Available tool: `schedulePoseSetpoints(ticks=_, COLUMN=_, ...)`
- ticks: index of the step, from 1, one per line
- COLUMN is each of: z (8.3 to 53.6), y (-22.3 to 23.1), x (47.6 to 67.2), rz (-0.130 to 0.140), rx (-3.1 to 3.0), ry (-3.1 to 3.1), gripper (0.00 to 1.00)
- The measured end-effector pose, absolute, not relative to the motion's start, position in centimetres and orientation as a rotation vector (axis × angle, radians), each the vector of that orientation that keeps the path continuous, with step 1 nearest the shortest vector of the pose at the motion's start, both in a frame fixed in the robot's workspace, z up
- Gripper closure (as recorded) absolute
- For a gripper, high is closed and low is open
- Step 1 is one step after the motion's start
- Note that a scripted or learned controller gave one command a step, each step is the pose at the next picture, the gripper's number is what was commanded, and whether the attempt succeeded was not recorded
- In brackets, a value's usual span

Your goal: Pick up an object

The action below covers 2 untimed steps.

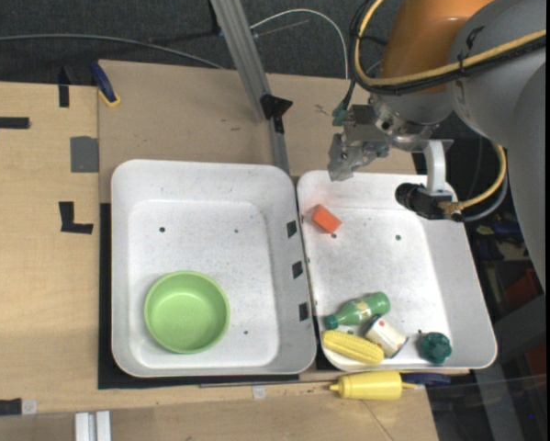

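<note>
Hanging over the right white plastic bin's [458, 274] back edge, your grey metal fingers [341, 171] sit above the small orange block [326, 218]; I cannot tell if they are open, maybe holding nothing.

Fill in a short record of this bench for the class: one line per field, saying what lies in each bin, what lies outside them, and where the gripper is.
left bin: green bowl
right bin: orange block, green bottle, corn cob, small white container, dark green object
outside the bins: yellow bottle on the bench by the right bin's near edge
gripper: above the right bin's far left corner, holding nothing visible
</note>
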<state>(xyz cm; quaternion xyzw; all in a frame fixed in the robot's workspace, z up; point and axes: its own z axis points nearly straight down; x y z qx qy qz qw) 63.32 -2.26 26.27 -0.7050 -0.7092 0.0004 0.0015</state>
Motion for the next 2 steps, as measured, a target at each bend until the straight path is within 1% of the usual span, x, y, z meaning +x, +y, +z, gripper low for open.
schedulePoseSetpoints(ticks=1, z=24.3, y=2.0, x=59.9, rz=0.005, rx=-2.213, ry=-2.224, gripper=1.0)
schedulePoseSetpoints(ticks=2, z=23.9, y=7.3, x=56.6, rz=0.004, rx=-2.211, ry=-2.225, gripper=1.0)
